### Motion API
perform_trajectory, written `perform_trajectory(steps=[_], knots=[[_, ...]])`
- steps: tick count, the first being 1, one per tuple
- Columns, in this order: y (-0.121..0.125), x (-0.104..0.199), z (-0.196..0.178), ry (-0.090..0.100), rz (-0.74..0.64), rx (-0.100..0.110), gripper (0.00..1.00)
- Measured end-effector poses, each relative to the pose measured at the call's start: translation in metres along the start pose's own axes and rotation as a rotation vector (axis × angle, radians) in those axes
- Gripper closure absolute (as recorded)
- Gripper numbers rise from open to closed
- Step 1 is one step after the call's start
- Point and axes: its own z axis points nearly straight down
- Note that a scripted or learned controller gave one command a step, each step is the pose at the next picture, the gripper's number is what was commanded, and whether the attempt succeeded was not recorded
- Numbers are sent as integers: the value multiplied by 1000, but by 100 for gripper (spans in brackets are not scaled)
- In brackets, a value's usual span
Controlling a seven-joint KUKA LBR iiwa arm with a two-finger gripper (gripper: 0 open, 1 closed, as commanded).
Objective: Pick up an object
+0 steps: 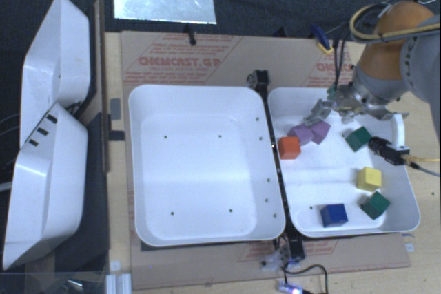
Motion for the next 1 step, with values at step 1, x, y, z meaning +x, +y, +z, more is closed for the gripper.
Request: perform_trajectory(steps=[1], knots=[[36,10,52,0,58,6,0]])
